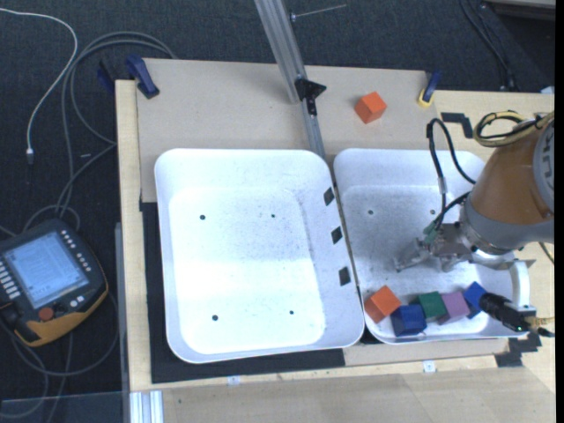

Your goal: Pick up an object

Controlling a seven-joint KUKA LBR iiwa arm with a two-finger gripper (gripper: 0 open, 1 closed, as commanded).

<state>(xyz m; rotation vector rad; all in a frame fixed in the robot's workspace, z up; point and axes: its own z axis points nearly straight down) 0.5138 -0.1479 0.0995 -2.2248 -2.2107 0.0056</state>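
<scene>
Blocks (423, 309): small, stiff, likely light; grasp opposite flat faces.
Gripper (414, 258): just above blocks; opening cannot be told.

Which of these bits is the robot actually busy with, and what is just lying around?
Part of the job:
- claw, low in the right bin
- blocks along that bin's near edge: orange block, dark blue block, green block, purple block, blue block

Just lying about:
- left bin
- stray orange cube on the bench behind the bins
- handheld control pad on the floor
</scene>
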